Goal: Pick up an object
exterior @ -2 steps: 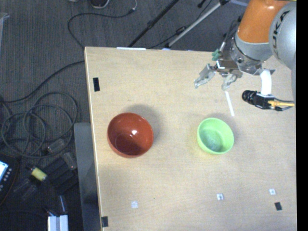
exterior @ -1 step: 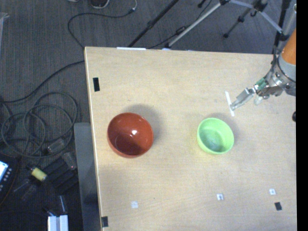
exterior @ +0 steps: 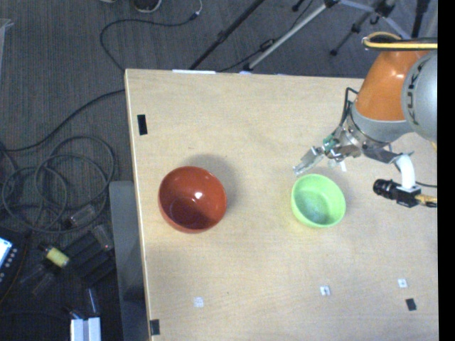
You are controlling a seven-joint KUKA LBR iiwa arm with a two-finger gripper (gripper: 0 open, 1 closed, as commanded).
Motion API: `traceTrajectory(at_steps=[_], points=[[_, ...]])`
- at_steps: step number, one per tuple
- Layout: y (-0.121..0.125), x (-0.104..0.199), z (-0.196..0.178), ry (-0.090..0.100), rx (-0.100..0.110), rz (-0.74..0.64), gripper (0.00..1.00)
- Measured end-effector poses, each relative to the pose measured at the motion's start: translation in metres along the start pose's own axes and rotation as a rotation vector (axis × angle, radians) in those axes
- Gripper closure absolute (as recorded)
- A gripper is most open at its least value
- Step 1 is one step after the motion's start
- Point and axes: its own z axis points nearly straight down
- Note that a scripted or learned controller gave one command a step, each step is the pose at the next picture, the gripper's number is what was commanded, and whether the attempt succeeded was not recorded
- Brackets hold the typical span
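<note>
Camera view: tool (exterior: 311, 162) hovers at the green bowl's (exterior: 318, 200) eleven o'clock; finger state: cannot tell. Approach step; next, descend onto the rim.

Red bowl (exterior: 192, 198), green bowl (exterior: 318, 200), tan bench (exterior: 249, 119).

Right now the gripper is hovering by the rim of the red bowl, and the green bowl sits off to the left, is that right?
Not quite: the bowls are swapped. In the camera view the gripper is by the rim of the green bowl, and the red bowl sits off to the left.
</note>
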Motion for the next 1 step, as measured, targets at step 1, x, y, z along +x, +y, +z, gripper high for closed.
traceTrajectory(at_steps=[1], points=[[-0.0328,0.0102,0.0720,-0.001,-0.002,-0.037,0.00]])
